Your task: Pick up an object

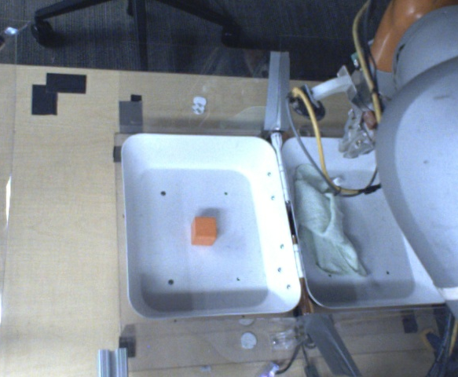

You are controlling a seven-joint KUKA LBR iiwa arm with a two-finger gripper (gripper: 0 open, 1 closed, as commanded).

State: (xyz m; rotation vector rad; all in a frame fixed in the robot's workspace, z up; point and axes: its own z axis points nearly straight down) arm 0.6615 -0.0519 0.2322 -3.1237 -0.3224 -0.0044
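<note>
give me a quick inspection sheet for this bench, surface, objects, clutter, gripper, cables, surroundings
surface: wooden bench bearing two white bins side by side, left bin and right bin
job's things: orange block near the middle of the left bin; pale crumpled cloth along the left side of the right bin
clutter: black tape marks on the bench, far left
gripper: gripper above the far end of the right bin, holding nothing
cables: yellow and black cables looping by the wrist
surroundings: black chair base on dark carpet behind the bench

An orange cube (204, 231) lies in the white left bin (146, 210); a pale grey-green cloth (327, 226) in the white right bin (386, 277); the bench (56, 234) is light wood.
</note>
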